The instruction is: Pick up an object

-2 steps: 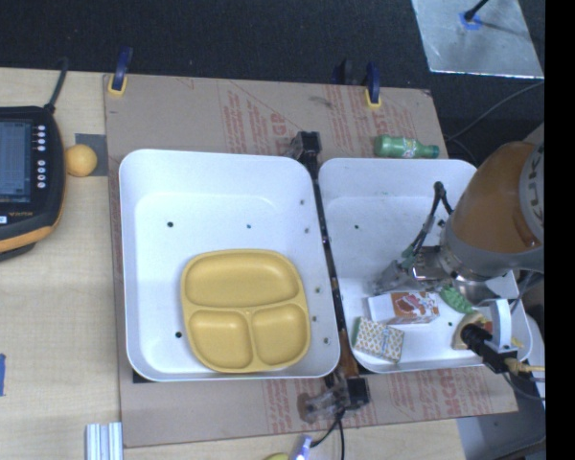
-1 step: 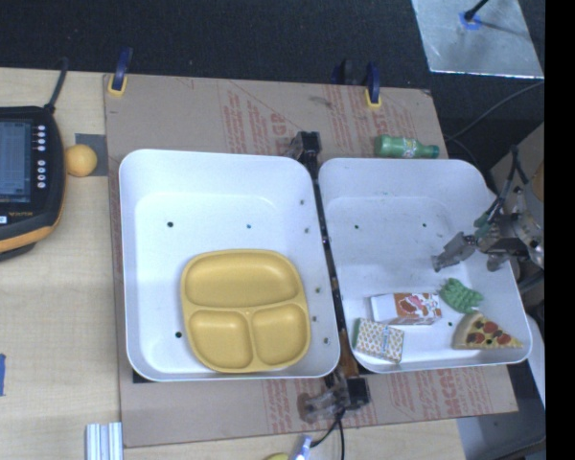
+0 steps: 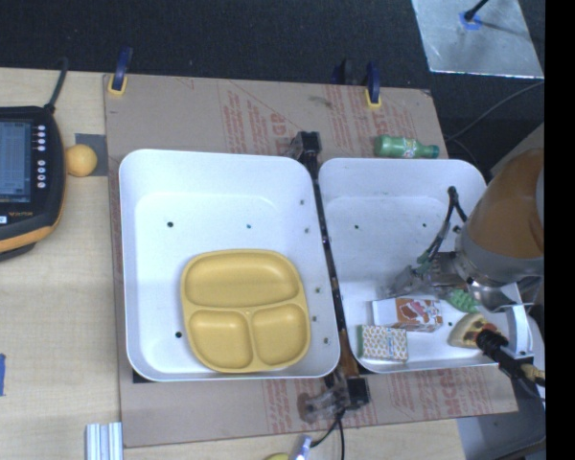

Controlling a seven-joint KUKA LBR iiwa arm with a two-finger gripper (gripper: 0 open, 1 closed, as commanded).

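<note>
Cardboard-covered surface (image 3: 220, 103) before you, 2 bins: your gripper (image 3: 424, 278) hangs in the right bin (image 3: 383, 185), grip state unreadable; snack box (image 3: 417, 313) just below it, yellow tray (image 3: 246, 310) far left.

Left bin (image 3: 220, 185): one yellow three-compartment tray (image 3: 246, 310), lying flat toward the near side. Right bin (image 3: 393, 199): small white carton (image 3: 417, 312), patterned packet (image 3: 384, 343) and pizza-slice toy (image 3: 471, 331) clustered at the near edge, with the arm (image 3: 503, 223) above them. Green bottle (image 3: 405, 147) lies outside, behind the right bin.
</note>
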